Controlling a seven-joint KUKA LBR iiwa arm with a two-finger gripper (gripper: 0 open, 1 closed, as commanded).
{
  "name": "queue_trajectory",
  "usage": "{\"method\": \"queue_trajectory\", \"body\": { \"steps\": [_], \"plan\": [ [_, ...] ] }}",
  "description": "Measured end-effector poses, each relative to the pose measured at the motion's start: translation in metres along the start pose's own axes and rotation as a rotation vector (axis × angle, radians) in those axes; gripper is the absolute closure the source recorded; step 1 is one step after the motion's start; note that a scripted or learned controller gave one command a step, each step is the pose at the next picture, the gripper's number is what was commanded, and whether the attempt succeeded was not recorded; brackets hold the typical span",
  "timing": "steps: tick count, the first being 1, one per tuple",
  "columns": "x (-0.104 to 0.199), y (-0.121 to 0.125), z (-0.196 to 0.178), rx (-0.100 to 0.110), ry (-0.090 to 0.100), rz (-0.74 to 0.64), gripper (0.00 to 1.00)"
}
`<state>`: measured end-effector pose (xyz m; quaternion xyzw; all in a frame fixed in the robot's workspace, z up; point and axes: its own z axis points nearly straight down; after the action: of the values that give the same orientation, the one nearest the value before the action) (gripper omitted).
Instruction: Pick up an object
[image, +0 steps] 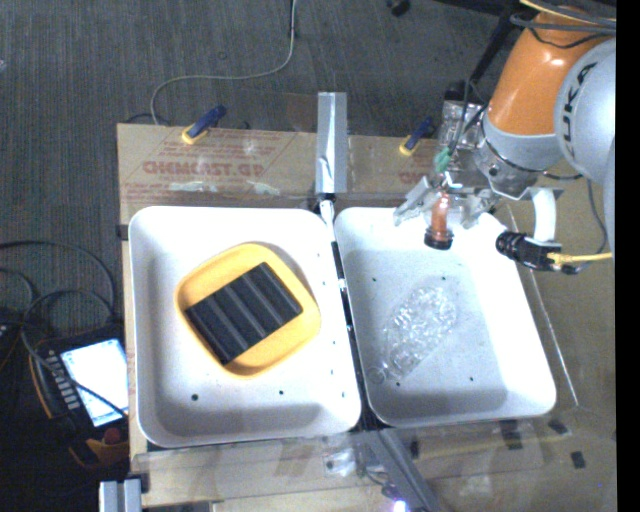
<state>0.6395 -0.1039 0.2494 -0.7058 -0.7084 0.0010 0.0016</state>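
Above the right bin's (520, 330) far edge, end effector (439, 232) pointing down, grip state unclear

Robotics lab setup. Industrial arm (545, 80) mounted over two white bins (150, 330) on a table. Cardboard sheet (220, 165) clamped at the back with blue-yellow clamps (203, 123). Loose cables (200, 80) on grey carpet; control pendant (85, 375) lying at left.

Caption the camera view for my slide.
Gripper above right bin holding clear bottle; yellow tray in left bin.
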Motion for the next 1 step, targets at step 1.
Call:
{"method": "queue_trajectory", "body": {
  "steps": [1],
  "plan": [
    [0.0062,-0.0344,0.1363,0.002,-0.001,0.085,0.0]
  ]
}}
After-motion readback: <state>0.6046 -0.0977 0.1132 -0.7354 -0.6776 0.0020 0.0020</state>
